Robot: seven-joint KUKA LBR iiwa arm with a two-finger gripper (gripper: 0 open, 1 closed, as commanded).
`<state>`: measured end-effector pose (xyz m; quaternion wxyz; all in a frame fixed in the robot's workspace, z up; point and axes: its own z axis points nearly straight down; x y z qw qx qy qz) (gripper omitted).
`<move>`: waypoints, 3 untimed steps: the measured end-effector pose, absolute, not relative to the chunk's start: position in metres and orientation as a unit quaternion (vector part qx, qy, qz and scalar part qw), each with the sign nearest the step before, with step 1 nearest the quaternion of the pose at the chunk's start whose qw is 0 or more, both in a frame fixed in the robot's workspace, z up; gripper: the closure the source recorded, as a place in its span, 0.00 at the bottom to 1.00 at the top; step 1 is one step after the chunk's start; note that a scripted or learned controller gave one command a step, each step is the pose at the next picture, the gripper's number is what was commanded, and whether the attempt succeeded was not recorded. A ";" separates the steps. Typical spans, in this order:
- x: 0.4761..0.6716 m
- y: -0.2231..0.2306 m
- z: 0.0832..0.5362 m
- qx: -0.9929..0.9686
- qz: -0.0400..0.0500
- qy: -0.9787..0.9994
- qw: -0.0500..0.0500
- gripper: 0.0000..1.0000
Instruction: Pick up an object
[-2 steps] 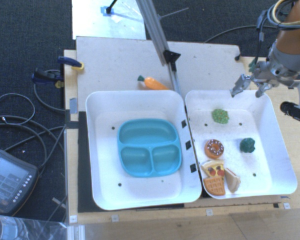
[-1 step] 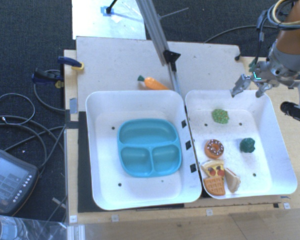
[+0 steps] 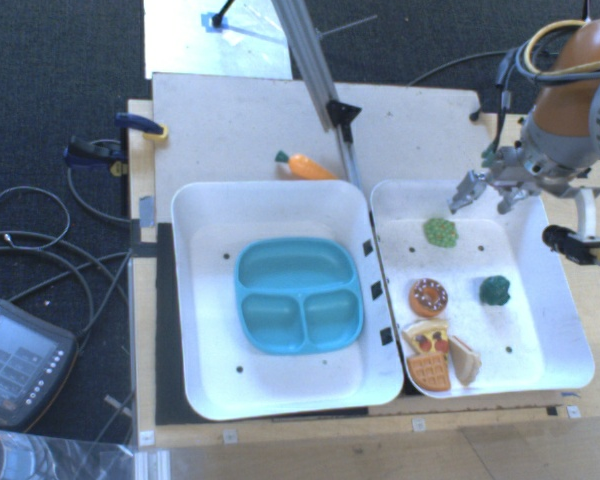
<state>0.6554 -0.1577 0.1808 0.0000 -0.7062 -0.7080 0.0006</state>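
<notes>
My gripper hangs over the back of the right bin, its two fingers spread apart with nothing between them. Just below and left of it lies a light green broccoli piece. Further forward sit a dark green broccoli piece, a chocolate doughnut, a pizza slice, a waffle and a tan bread piece.
The left bin holds a blue divided plate. A toy carrot lies on the bench behind the bins. A metal pole slants down to the bins' shared edge. A clamp sits at the bench's left.
</notes>
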 end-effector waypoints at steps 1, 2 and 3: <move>0.645 -0.160 0.128 -0.707 0.001 -0.707 0.001 0.00; 0.645 -0.159 0.089 -0.707 0.000 -0.707 0.000 0.00; 0.647 -0.160 0.103 -0.707 -0.001 -0.707 -0.001 1.00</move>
